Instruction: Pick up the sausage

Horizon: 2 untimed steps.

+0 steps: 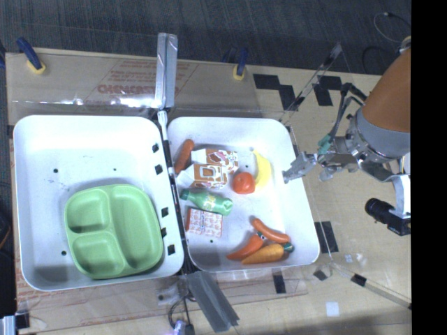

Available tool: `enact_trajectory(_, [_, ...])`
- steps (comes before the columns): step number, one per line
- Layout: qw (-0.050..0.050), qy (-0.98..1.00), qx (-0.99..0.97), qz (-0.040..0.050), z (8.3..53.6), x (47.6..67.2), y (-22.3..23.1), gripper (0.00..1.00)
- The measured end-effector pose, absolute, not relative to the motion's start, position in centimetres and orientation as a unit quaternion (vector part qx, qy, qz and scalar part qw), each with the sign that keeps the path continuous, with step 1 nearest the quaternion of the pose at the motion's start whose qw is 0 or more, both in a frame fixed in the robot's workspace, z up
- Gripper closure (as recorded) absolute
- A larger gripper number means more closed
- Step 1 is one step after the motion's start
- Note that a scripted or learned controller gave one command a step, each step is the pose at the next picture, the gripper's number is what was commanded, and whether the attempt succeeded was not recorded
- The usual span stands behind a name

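Note:
The sausage (184, 155), a brown-orange link, lies slanted in the top left corner of the right bin (230, 122), close to the divider. My gripper (296, 167) hangs over that bin's right rim, well to the right of the sausage and apart from it. Nothing shows in its grasp.
Also in the right bin are a snack packet (213, 166), a tomato (243, 183), a banana (263, 169), a green bottle (207, 201), a small box (204, 222), and red and orange vegetables (264, 243) at the front right. The left bin (42, 138) holds a green divided plate (112, 230).

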<state>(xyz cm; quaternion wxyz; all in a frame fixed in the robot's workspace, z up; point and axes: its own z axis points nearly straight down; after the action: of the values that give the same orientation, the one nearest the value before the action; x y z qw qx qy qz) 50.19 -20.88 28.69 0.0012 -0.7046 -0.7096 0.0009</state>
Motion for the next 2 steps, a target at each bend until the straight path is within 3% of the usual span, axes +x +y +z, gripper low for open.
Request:
enact_trajectory(1, [0.002, -0.673, -0.74, 0.0012, 12.7, 47.6, -21.0, 0.0])
enact_trajectory(2, [0.002, -0.69, -0.724, 0.0009, 9.1, 47.6, -18.6, 0.0])
